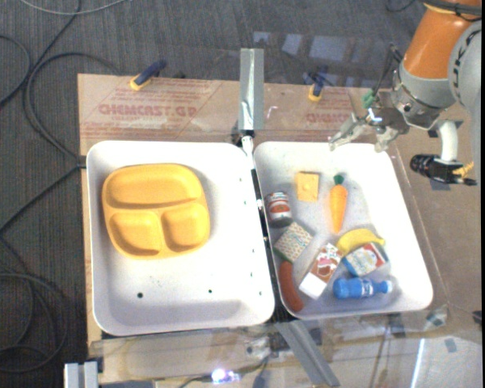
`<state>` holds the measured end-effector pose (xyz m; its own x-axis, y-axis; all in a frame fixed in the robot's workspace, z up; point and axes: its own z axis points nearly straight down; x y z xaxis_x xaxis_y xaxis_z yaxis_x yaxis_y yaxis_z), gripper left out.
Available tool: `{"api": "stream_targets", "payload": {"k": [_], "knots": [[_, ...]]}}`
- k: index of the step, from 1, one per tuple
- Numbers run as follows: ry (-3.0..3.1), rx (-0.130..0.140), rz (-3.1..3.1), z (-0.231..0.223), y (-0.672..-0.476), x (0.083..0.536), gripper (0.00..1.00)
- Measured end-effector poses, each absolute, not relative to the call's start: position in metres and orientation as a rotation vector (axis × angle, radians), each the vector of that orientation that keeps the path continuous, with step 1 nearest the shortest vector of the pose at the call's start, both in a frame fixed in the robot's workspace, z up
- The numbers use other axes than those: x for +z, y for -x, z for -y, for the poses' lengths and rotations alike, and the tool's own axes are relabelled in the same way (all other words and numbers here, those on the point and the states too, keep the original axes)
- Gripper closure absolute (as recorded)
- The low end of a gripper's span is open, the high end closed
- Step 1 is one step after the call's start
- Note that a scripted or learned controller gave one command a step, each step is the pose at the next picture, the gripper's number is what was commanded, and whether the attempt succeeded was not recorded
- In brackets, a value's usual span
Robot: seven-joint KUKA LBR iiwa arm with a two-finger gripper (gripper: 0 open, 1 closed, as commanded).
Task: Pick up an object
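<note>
The jaws sit spread apart and empty at the upper right of the frame, over the far rim of the right bin, with the orange-banded arm entering from the upper right corner. The right bin holds the candidate objects: a cheese wedge and carrot near its top, a small jar at its left wall, and a banana, blue bottle and sausage lower down. The left bin carries a yellow divided tray in its upper half.
</note>
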<state>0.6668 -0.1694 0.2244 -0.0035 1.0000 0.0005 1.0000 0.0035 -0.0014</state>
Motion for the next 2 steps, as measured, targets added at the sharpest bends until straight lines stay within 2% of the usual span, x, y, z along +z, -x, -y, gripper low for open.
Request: {"api": "stream_targets", "payload": {"k": [1, 2], "knots": [[2.088, -0.012, 2.367, 0.193, -0.665, 0.103, 0.0], [2.073, -0.009, 2.371, 0.206, -0.628, 0.09, 0.0]]}}
